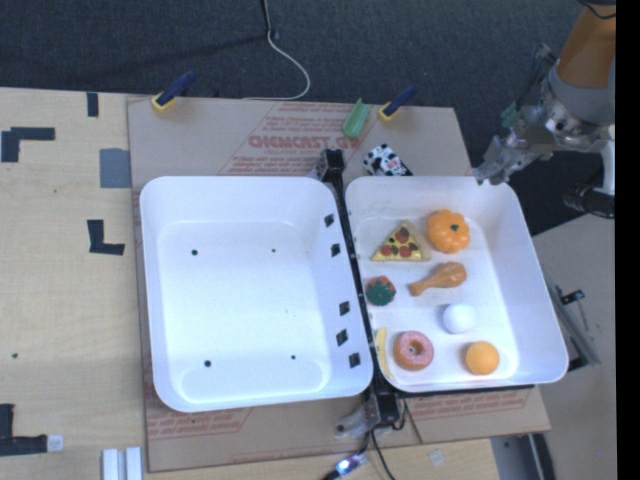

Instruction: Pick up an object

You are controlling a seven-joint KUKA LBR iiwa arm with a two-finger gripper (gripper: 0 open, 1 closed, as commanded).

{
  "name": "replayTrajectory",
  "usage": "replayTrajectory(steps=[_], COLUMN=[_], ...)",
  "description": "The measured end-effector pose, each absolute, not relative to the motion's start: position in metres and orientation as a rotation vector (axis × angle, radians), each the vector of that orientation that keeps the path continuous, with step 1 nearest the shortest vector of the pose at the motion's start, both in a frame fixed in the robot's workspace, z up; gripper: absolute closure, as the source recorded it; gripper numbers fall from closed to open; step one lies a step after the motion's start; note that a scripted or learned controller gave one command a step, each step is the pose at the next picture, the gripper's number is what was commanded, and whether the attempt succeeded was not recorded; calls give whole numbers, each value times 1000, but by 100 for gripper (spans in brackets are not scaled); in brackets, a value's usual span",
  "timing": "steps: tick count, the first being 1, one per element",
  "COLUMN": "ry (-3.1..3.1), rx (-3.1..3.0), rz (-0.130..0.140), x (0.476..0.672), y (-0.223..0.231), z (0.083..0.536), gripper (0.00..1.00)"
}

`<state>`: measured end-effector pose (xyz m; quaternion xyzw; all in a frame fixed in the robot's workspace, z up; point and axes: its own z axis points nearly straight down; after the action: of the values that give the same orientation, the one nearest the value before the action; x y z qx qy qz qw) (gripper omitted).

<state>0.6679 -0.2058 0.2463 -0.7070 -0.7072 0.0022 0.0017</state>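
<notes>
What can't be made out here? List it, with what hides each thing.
- pincer: small and dark against the floor in the camera view; its finger spacing is unreadable.
- arm: cut off by the top and right edges beyond the orange band.
- yellow item by the donut: tucked against the right bin's wall, identity unclear.
- black-and-white toy behind the bin: too small to identify.

Your arm [585, 58] is cut off by the top and right edges, and the hand [497, 168] is too small and blurred to read. A yellow thing [381, 349] beside the donut [413, 350] is half hidden under the bin wall
</notes>
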Motion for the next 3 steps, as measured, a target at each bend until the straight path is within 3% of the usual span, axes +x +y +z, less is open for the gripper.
replayTrajectory(steps=[1, 3], ry=[-2219, -2235], rx=[-2218, -2221], rz=[8, -11], x=[667, 670], y=[-220, -145], z=[145, 360], gripper=[100, 100])
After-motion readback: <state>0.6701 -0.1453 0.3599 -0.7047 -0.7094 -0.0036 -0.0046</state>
